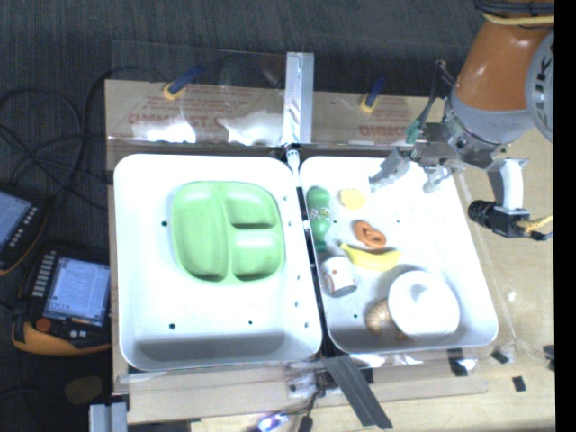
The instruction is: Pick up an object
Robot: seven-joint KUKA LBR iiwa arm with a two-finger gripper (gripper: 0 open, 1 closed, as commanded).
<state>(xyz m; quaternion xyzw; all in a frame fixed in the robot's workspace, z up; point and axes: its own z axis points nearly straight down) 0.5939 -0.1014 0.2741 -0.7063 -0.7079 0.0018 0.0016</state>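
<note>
My gripper (411,176) hangs open over the far part of the right bin (459,232), with nothing between its fingers. Below and to its left lie a small yellow piece (352,199), an orange toy (368,234) and a yellow banana (372,258). A green object (318,214) lies along the bin's left wall. Nearer the front sit a small white cup-like item (337,277), a white round lid or bowl (422,302) and a brownish ball (378,315) tucked beside it.
The left bin (144,313) holds a green divided plate (227,229). A metal divider (298,97) stands behind the two bins. Tablets and cables lie on the floor at the far left.
</note>
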